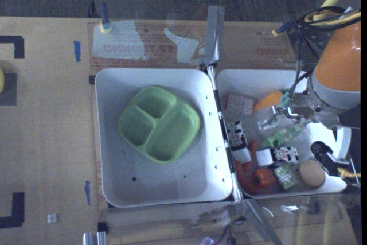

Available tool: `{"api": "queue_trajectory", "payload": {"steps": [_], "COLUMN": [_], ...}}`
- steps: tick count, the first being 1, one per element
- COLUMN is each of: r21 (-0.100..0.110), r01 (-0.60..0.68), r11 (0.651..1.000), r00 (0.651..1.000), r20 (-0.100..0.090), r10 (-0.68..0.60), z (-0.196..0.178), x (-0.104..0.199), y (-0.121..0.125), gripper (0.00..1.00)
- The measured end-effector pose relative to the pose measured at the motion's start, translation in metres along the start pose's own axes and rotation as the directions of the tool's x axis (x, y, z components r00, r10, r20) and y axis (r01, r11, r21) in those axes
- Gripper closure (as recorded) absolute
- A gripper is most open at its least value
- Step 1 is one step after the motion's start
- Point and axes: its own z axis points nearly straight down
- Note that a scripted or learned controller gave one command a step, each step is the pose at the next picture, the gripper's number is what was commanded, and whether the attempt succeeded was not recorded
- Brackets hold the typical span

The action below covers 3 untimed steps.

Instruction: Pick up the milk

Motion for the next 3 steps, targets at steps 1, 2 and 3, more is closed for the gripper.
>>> {"api": "queue_trajectory", "payload": {"steps": [1, 2, 3], "r21": [-0.004, -0.007, -0.022], "r01": [0.054, 0.053, 0.265], "r11": [0.999, 0.999, 0.964], "r00": [0.999, 0.999, 0.964], "r20": [0.001, 0.002, 0.013], "r10": [-0.054, -0.053, -0.265], "z": [0.139, 0.129, 0.136], "x": [-0.073, -0.073, -0.02], "y": [0.001, 0.003, -0.026], "gripper": [0.0, 1.0, 1.0]}}
